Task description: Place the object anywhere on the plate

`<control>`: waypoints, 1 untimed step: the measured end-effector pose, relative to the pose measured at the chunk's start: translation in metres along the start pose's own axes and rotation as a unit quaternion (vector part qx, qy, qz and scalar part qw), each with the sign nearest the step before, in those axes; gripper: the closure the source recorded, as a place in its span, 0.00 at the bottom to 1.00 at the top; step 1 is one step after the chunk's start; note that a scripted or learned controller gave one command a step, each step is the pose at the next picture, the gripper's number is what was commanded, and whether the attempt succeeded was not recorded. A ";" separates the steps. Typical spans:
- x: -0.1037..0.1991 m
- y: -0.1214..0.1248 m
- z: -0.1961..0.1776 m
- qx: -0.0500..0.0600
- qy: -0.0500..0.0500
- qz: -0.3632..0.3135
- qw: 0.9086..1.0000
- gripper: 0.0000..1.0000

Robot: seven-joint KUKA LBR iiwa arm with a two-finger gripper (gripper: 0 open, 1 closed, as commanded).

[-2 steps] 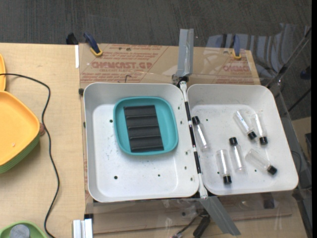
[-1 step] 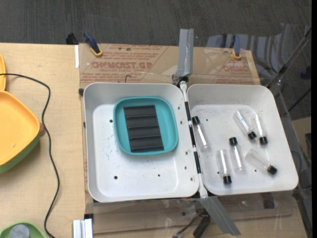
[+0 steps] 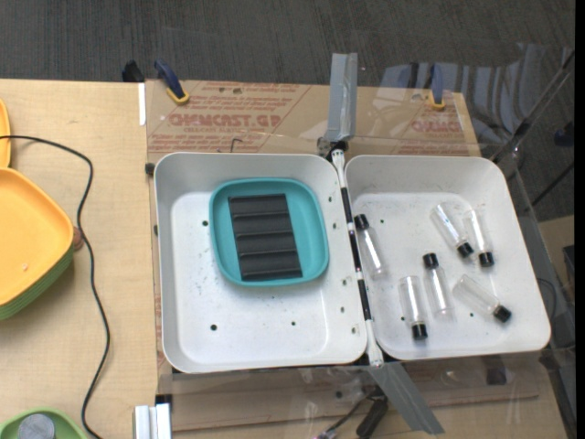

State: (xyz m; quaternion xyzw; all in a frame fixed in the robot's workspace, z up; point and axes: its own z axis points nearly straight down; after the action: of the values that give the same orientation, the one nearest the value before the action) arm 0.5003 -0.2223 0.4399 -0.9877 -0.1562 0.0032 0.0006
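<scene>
A teal square plate with a dark ribbed centre lies in the left bin, toward its back. Several clear plastic vials with black caps lie scattered in the right bin: one along the bin's left wall, two near the back right, and three at the front.
Orange plates are stacked on the wooden table at the far left, with a black cable running past them. A cardboard sheet lies behind the bins. A grey bracket stands upright between the bins at the back.
</scene>
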 end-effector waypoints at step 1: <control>0.008 0.003 0.000 0.000 0.000 0.055 0.998 0.00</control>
State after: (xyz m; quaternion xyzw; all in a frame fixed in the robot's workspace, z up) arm 0.5085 -0.2225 0.4398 -0.9948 -0.1014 0.0028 0.0003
